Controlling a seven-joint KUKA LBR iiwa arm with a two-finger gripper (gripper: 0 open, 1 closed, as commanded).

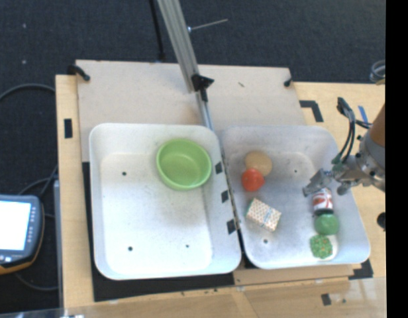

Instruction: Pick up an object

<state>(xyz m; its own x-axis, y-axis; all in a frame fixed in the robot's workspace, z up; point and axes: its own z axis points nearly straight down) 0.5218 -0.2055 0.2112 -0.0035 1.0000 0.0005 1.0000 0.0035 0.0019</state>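
My gripper (328,185) hangs over the right side of the right bin (290,148), reaching in from the right edge. It is open, one grey finger (314,183) pointing left and a darker one on the right. Just below it lies a small red and white can (322,203), not held. In front of the can sit a green ball (327,224) and a green textured lump (320,246). Further left in the same bin are a red ball (252,179), a tan round object (258,162) and a patterned box (263,214).
The left bin (124,244) holds a green bowl (184,163) near its back right corner. A slanted metal post (184,45) rises behind the bins. Cables (350,128) hang beside the arm at the right. A screen device (15,230) sits off the bench's left.
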